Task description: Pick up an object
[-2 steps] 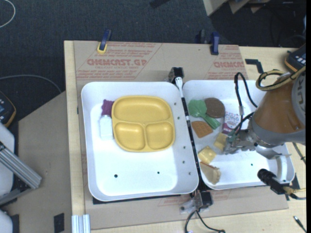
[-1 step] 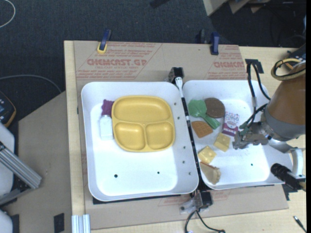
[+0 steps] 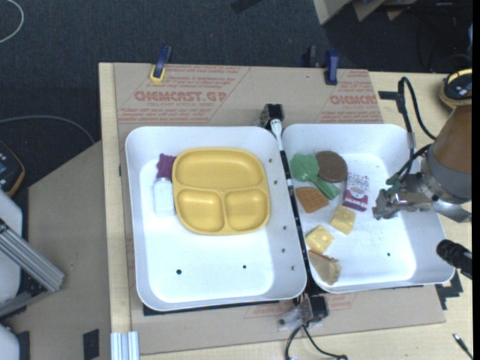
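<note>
From above, the bench [image 3: 225, 88] carries two white bins side by side. The left bin [image 3: 210, 276] holds a yellow tray [image 3: 221, 190] with three compartments, which lies in the upper half of the bin. Just beside the tray's left edge there is a small white bottle [image 3: 163, 195] with a purple piece [image 3: 165, 163] at its upper end; both touch or nearly touch the tray. The right bin [image 3: 382, 265] holds the small things. Near its upper left a green piece [image 3: 304, 166] lies under a brown round disc [image 3: 331, 166], and the two overlap. Below them sits an orange-brown wedge [image 3: 310, 198], close to the divider between the bins. To the right of the wedge lies a white packet [image 3: 357, 190] with red print. Lower down are two pale yellow cubes [image 3: 343, 220], one near the middle and the other beside the left wall, and a tan piece [image 3: 325, 265] rests in the lower left corner. The arm [image 3: 454, 163] comes in from the right and the gripper [image 3: 390, 201] hangs over the right part of this bin, just to the right of the packet. The view of its tip is small and dark, so it is not possible to say how it stands, and nothing is seen in it.
</note>
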You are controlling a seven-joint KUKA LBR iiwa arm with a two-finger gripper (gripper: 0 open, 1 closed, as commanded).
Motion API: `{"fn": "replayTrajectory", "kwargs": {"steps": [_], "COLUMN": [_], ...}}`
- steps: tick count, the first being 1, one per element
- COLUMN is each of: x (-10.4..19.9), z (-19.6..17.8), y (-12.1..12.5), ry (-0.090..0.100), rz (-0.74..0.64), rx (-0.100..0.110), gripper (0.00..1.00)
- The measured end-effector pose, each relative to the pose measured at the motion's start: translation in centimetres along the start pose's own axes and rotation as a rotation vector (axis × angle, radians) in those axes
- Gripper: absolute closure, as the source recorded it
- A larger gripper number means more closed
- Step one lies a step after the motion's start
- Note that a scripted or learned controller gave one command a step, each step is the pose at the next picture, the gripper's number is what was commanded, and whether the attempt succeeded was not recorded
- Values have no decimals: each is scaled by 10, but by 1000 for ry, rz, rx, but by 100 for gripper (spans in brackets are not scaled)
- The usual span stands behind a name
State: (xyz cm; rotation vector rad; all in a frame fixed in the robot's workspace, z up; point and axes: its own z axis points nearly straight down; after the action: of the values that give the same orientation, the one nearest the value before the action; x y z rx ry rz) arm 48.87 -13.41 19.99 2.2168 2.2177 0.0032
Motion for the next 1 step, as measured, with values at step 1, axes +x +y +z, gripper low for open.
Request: {"fn": "replayTrajectory", "kwargs": {"steps": [1], "x": [0], "z": [-27], "y": [1], "ry": [0], "rz": [-1], "rx": [0], "gripper": [100]}}
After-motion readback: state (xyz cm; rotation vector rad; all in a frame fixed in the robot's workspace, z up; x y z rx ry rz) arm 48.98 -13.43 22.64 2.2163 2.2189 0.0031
